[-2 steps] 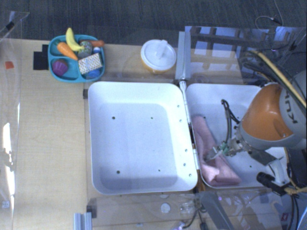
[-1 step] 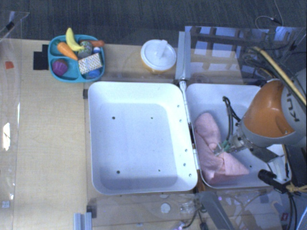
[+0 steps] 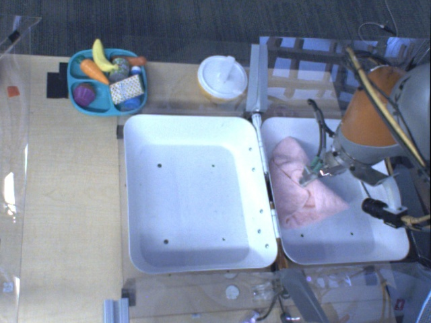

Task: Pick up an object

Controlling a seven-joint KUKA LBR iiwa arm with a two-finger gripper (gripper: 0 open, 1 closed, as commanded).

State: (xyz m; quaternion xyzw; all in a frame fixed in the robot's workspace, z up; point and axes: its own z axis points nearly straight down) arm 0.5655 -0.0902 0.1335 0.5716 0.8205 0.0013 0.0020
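The arm reached in from the right of the frame, and its tool (image 3: 312,174) sat low over the right bin (image 3: 377,244), right on the upper edge of the pink cloth (image 3: 302,188). That cloth lay crumpled in the left half of the right bin, close against the wall shared with the left bin (image 3: 188,187), bunched up in folds, which likely gave the tool a ridge to pinch. Whether the tool's tips were apart or together, I could not tell; they were too small and dark against the fabric, so no claim of a grasp. The tool appeared to touch the cloth, probably mid-attempt at the pick. Off at the upper left of the frame, a blue tray (image 3: 84,106) of toy food sat on the tabletop (image 3: 67,200), and a white lidded container (image 3: 223,77) stood at upper centre, both well apart from the action.
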